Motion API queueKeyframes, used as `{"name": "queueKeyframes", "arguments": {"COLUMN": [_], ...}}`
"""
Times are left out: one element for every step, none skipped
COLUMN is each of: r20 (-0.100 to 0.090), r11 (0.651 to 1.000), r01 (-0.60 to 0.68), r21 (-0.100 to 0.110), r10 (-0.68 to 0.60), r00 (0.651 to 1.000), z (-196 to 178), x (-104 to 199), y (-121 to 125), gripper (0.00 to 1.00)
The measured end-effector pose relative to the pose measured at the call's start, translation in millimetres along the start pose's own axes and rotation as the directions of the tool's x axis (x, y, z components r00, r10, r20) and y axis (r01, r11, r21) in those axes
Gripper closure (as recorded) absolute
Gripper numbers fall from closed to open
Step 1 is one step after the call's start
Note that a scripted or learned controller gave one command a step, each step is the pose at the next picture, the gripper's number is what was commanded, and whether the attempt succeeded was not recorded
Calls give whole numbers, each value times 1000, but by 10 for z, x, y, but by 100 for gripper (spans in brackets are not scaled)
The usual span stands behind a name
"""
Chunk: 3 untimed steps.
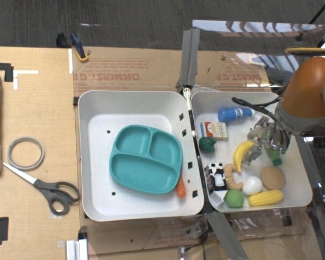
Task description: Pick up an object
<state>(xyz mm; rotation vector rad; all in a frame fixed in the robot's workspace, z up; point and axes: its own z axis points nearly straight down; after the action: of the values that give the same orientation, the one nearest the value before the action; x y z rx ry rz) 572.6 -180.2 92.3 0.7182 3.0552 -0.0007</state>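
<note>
My gripper (264, 150) hangs low over the right bin (300, 199), open, its fingers spread between a yellow banana (241, 153) on the left and a small green object (275, 157) on the right. I see nothing held between them. Around it lie a blue bottle (234, 114), a red and white box (214, 130), a dark green lump (207, 144), a white egg (252, 186), a brown egg-shaped piece (272, 177), a corn cob (265, 198) and a green lime (234, 198).
The left bin (92, 123) holds a teal divided plate (146, 158) with a small orange carrot (180, 188) at its right edge. On the bench to the left lie scissors (49, 189) and a tape roll (25, 153). The arm's orange band (311, 88) overhangs the right bin's far corner.
</note>
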Motion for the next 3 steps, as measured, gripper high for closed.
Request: {"name": "queueKeyframes", "arguments": {"r20": [-2,2,1], "r11": [999,999,997], "r01": [32,34,76], "r21": [-1,0,-1], "r10": [-32,-34,-76], "r00": [999,999,997], "z": [1,-98,-1006], "x": [158,147,-26], "y": [549,552,1159], "gripper": [0,100,100]}}
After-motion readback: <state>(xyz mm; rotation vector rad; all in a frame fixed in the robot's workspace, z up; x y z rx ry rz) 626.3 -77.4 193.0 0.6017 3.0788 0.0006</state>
